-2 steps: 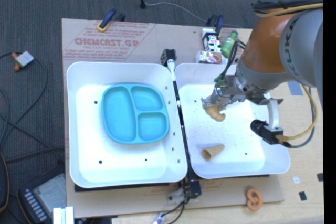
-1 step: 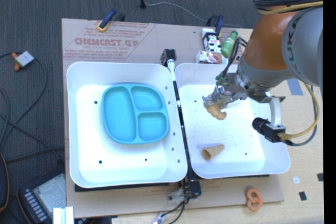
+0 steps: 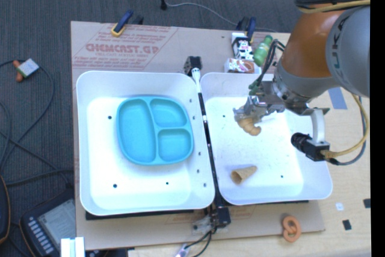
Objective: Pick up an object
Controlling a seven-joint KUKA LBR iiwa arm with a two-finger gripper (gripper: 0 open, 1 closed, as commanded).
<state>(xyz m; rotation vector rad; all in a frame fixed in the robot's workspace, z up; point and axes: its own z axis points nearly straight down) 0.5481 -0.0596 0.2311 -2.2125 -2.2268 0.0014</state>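
Note:
My gripper [image 3: 249,117] hangs over the middle of the right bin [image 3: 313,186], the grey arm reaching in from the right. A small tan, lumpy pastry-like piece [image 3: 249,126] sits between its fingertips, and the fingers are shut on it. A tan cone-shaped piece [image 3: 243,174] lies on the bin floor nearer the front, well apart from the gripper. In the left bin [image 3: 96,189] rests a light blue divided plate [image 3: 154,130] with three compartments.
A black clip [image 3: 194,64] sits at the far end of the ridge between the bins. Small packets and a green item [image 3: 248,56] lie behind the right bin. An orange ring [image 3: 291,227] lies on the cardboard in front.

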